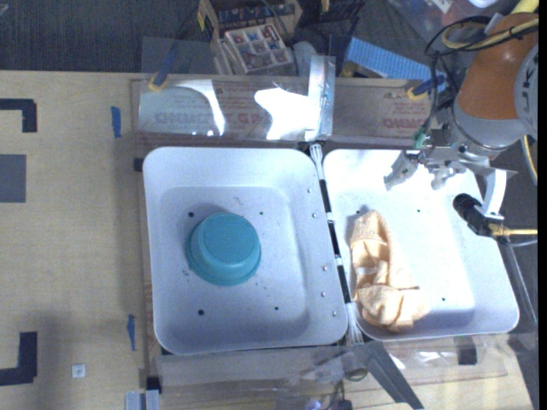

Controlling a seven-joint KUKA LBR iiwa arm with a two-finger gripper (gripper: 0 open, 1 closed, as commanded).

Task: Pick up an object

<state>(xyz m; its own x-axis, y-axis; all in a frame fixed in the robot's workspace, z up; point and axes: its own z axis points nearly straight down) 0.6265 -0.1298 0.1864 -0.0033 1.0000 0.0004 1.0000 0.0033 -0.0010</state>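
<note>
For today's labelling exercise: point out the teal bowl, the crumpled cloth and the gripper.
teal bowl (224, 247), camera view, middle of its upturned base
crumpled cloth (379, 271), camera view, centre fold
gripper (420, 172), camera view, between its fingertips

Little can be read here. The cardboard wall (376, 114) standing behind the two bins carries reddish-brown printed lettering, but it runs upside down and glare from the shiny sheeting washes out much of it — no word can be made out with certainty. Farther back, a box (256, 45) shows a panel of small coloured pictures on its face; any wording there is too small to tell. Nothing else bears a legible label, number or sign.
</note>
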